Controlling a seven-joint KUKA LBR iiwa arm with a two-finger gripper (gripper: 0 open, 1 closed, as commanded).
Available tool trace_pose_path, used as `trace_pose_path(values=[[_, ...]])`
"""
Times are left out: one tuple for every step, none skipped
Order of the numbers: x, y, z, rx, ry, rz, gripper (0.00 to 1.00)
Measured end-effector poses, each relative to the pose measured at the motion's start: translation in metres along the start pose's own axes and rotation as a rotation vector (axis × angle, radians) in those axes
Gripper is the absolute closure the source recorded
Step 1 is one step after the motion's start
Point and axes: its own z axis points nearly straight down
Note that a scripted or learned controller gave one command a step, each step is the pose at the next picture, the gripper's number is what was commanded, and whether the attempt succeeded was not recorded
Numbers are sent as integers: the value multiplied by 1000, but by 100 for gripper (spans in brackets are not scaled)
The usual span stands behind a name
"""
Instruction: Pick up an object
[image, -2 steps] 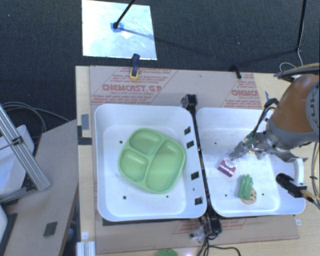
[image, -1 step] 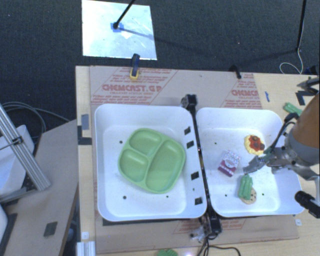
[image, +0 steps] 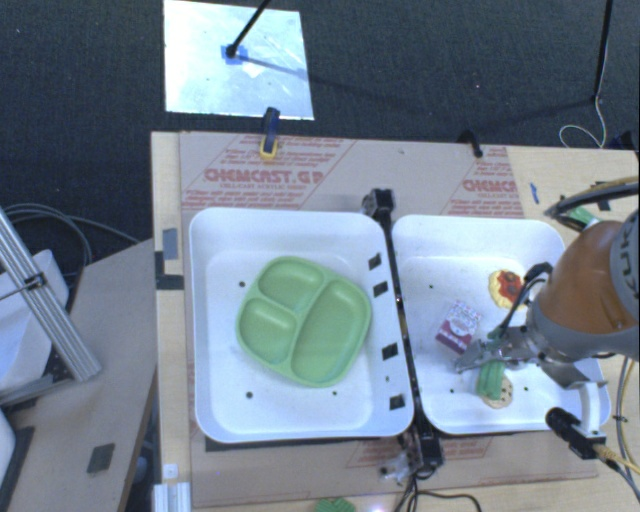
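The green object (image: 491, 380) that we take as the pick target lies in the right bin (image: 430, 300), near its front edge, resting against a round tan piece (image: 499, 396) just below it. The gripper (image: 478, 357) sits directly at the green object's upper left, its metal fingers low over the bin floor; we cannot tell whether they are apart or together, and we see nothing clearly held between them. Just up and left of the gripper we see a small packet with pink and white print (image: 459, 326), lying flat. Farther back in the same bin lies a yellow and red item (image: 503, 287), partly behind the black cable on the arm (image: 590, 300), which reaches in from the right with its orange band over the bin's right side. In the left bin (image: 210, 300) we see a green divided plate (image: 303, 320) lying flat near the middle, well apart from everything in the right bin.
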Motion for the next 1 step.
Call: trace_pose_path(values=[[-2, 1, -15, -5, -3, 1, 100]])
